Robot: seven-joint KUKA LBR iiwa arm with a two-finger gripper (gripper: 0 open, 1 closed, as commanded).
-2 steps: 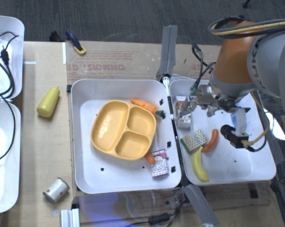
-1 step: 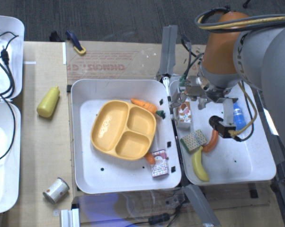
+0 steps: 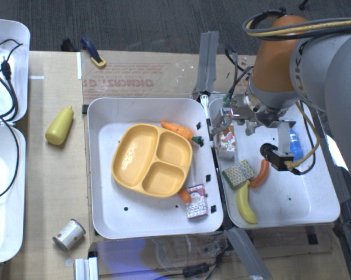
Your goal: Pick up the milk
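A: We start with the worktop (image 3: 137, 77), the brown sheet with printed letters on it, and the arm (image 3: 315, 45), grey with its orange band, which reaches in from the right over the right bin (image 3: 298, 206).

B: We see the left bin (image 3: 105, 174) next. A yellow divided plate (image 3: 153, 160) lies in its middle, tilted a little.

A: Where do we put the milk (image 3: 225, 143)?

B: We find a small carton with a red and white print at the upper left of the right bin, just beside the wall shared by the two bins. We take that for the milk.

A: And the gripper (image 3: 225, 123)?

B: It sits just above that carton, touching or nearly touching its top. We cannot tell whether the jaws are released or clenched; the metal parts hide them.

A: Then the smaller things. In the right bin we see a banana (image 3: 246, 205) near the front, a sponge (image 3: 239, 172) just above it, a sausage (image 3: 259, 174) beside the sponge, and a blue bottle (image 3: 294, 144) under the cables.

B: In the left bin a carrot (image 3: 178, 129) lies at the plate's upper edge and a small printed box (image 3: 197, 201) at its lower right corner.

A: Outside the bins, on the worktop, we see a yellow bottle (image 3: 59, 126) to the left and a can (image 3: 69, 234) on its side near the front left corner.
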